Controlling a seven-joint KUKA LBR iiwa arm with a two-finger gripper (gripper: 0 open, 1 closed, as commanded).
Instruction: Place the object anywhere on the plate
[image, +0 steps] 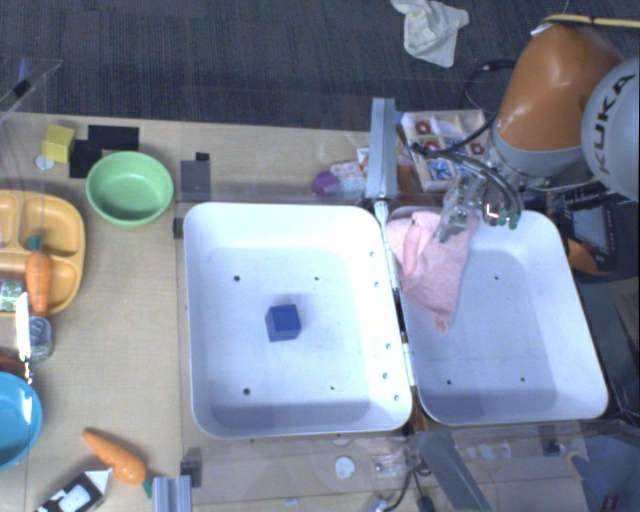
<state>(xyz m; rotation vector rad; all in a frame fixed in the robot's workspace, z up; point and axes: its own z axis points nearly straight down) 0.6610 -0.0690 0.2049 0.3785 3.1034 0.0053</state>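
Claw (452, 222) is pinching the pink cloth (432, 265) by one corner over the right bin (520, 330); I am fearing it is slipping loose

i see a pink cloth (432, 265) in the right bin (520, 390), draped against its upper left corner. it looks soft and crumpled, bunched wide at the top and narrowing to a hanging tip lower down. its left edge lies along the wall shared with the left bin (330, 400). a small blue cube (283, 322) sits flat on the left bin's floor, left of its middle, well apart from the cloth.
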